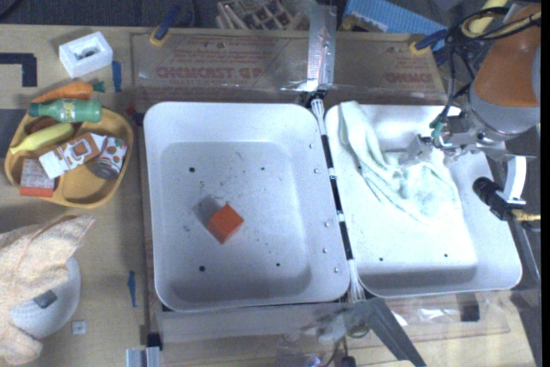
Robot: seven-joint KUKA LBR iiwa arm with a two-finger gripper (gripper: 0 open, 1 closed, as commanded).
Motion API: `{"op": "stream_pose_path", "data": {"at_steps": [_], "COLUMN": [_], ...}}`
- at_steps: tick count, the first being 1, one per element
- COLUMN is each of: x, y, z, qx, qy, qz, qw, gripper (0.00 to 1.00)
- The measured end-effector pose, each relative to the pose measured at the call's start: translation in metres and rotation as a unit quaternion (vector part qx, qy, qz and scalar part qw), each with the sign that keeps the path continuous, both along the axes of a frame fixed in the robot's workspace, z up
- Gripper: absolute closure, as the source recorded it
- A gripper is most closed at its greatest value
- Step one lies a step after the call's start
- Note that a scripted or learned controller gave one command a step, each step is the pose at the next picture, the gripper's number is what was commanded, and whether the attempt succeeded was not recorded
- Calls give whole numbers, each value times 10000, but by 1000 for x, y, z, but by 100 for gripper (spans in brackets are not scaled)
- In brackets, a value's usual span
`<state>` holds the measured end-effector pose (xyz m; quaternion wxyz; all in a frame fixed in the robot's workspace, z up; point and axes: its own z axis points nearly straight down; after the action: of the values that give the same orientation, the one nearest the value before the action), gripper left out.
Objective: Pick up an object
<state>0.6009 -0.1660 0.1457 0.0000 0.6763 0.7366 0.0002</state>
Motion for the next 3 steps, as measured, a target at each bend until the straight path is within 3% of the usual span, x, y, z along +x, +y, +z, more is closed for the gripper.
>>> {"op": "stream_pose_path", "data": {"at_steps": [1, 2, 3], "x": [-7, 21, 22], "y": [66, 71, 69], "z": [-14, -56, -44], "qx": [3, -13, -31], "qy": [10, -41, -76], "qz": [153, 762, 751], "qw": [9999, 9971, 9971], "gripper": [0, 0, 100]}}
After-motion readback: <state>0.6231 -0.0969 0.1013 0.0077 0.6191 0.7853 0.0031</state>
